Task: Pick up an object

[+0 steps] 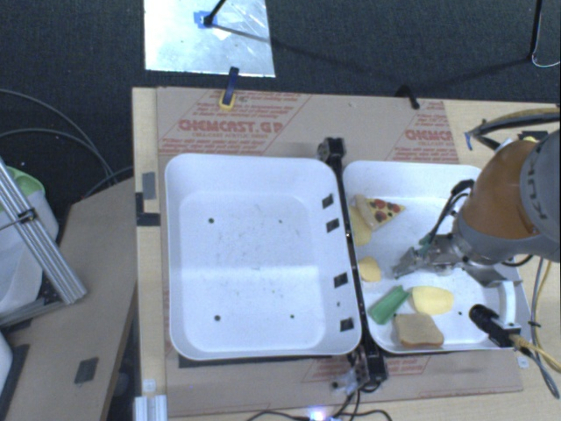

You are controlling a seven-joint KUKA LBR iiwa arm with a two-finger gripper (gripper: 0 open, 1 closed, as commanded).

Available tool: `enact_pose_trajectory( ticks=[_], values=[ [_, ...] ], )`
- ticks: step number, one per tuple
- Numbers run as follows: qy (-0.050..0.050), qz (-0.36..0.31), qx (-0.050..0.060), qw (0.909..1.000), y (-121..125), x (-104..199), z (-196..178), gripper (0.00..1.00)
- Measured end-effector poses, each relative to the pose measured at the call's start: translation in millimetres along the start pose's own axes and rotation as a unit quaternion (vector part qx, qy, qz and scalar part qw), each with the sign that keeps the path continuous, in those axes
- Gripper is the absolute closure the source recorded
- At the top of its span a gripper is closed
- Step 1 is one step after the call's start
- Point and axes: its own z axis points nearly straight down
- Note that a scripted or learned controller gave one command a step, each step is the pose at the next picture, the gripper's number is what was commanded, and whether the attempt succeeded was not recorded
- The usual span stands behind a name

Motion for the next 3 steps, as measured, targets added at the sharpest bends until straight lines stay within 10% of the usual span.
enact_pose_trajectory(
  ticks=[1,2,3],
  values=[
    [0.003,-0.009,-0.006,0.9999,66.5,144.6,-106.6,0.00],
    [0.002,-0.003,-0.001,1.0000,46.5,143.7,-199.5,0.00],
    [0.001,-0.005,0.000,1.0000,47.6,143.3,-205.8,1.00]
  ],
)
